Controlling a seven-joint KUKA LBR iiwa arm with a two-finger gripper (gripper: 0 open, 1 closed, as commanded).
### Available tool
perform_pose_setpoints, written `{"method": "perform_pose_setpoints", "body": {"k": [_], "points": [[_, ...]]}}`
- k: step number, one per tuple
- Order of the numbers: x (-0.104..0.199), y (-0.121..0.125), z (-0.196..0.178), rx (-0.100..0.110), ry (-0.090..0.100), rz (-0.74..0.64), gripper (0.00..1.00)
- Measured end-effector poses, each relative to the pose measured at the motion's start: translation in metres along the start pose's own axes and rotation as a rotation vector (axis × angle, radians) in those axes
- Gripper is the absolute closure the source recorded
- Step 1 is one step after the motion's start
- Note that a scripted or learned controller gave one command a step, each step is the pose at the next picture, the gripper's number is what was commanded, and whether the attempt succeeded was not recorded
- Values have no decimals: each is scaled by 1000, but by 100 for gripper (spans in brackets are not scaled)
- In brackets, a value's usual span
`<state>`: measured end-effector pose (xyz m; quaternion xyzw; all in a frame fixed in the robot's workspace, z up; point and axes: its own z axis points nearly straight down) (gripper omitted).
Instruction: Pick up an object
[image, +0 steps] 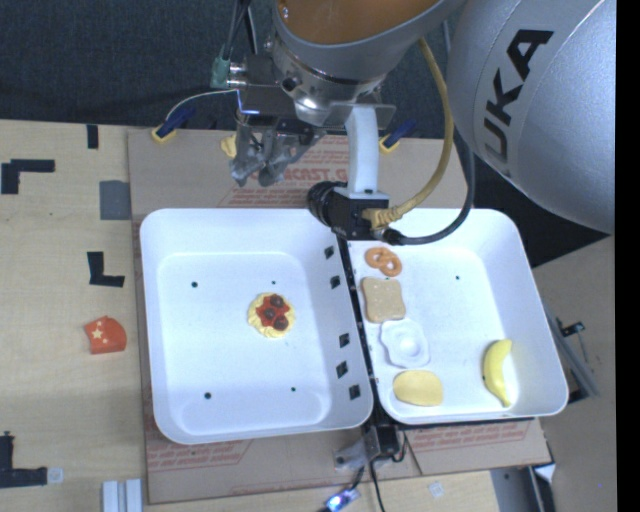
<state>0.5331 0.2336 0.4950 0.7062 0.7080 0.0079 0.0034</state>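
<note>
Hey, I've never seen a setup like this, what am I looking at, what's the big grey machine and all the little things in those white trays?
It is a single camera looking down on a bench. The grey shape is a robot arm reaching in from the right; its claw hangs above the back of the left bin, with nothing visibly between its fingers. That bin holds a small toy pizza. The right bin holds a pretzel, toast slice, fried egg, a yellow lump and a banana. A red piece lies outside.
</note>
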Motion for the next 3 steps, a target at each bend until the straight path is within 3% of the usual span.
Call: {"method": "perform_pose_setpoints", "body": {"k": [1,2,3], "points": [[0,-49,-44,12,-3,-2,100],[-26,-43,208,34,-15,4,100],[1,-50,38,1,2,-2,100]]}}
